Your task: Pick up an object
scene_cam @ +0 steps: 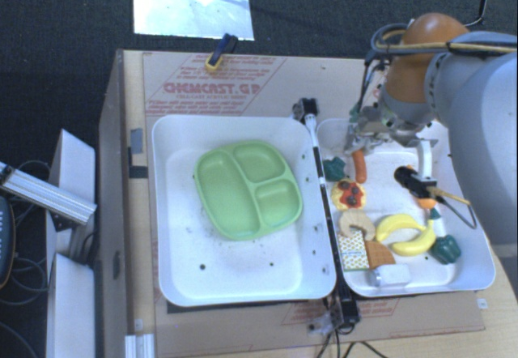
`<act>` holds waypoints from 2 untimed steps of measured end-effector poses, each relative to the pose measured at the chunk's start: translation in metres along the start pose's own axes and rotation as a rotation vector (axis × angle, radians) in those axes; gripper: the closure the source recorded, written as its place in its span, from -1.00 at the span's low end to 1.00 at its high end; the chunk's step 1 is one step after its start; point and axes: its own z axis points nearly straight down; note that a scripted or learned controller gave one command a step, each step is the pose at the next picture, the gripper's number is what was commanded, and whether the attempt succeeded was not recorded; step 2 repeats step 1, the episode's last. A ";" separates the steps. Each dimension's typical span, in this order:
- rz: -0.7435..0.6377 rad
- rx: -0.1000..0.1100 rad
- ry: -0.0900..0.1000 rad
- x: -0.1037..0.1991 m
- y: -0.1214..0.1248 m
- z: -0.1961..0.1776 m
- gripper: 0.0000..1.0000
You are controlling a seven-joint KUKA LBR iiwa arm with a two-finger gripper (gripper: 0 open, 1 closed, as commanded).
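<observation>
— Since you ask where I'd go, start at the left: the left bin [186, 267] carries just a green divided plate [248, 189], well apart from me.

— And the right bin [477, 267]?

— That's my side. My gripper [366, 136] hangs at its far left corner; whether it is wide or narrow I cannot tell. An orange carrot-like piece [359, 166] lies just below it, toward the near side, long axis running far-to-near.

— So that one?

— I judge it closest; the banana [405, 235] sits further right and nearer.
</observation>
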 end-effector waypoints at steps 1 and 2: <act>0.002 -0.003 0.002 0.037 0.001 -0.131 1.00; 0.002 -0.003 0.002 0.037 0.001 -0.131 1.00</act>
